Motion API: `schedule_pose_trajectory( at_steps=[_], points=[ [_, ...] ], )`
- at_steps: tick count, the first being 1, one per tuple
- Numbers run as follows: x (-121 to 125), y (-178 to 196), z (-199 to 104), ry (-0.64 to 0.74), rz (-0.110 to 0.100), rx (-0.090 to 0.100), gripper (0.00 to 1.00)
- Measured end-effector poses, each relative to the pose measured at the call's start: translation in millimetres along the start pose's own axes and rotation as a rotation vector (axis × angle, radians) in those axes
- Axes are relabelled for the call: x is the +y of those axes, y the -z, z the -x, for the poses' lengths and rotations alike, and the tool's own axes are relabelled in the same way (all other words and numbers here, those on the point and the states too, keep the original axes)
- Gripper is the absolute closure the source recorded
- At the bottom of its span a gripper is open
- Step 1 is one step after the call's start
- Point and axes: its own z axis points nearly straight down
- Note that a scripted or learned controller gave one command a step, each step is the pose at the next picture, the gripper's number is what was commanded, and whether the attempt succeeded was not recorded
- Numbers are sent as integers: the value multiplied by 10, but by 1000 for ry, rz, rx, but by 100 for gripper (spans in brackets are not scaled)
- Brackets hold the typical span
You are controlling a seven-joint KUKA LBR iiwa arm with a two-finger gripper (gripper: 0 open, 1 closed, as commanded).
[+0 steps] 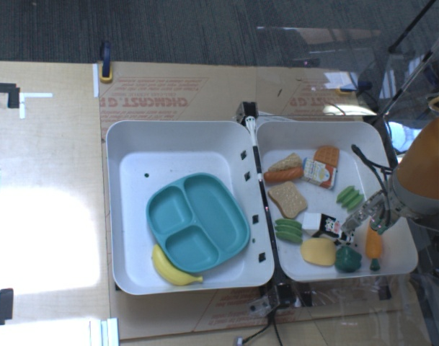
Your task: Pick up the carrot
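Camera view has the small orange plastic carrot (374, 243) at the right white bin's (392, 265) front-right corner, right beside the metal gripper (369, 216). Can't tell how its fingers sit.

Claw (369, 220) low in right bin (392, 265), just above carrot (374, 244).

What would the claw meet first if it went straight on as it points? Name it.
Probably the carrot, just beneath the claw in the right bin; depth is unclear, so it might touch the bin floor instead.
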Motion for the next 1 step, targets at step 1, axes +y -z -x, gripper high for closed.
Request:
schedule_pose_trajectory(
  at_steps=[1],
  points=[
    [20, 126, 57, -7, 7, -15, 100]
  ],
)
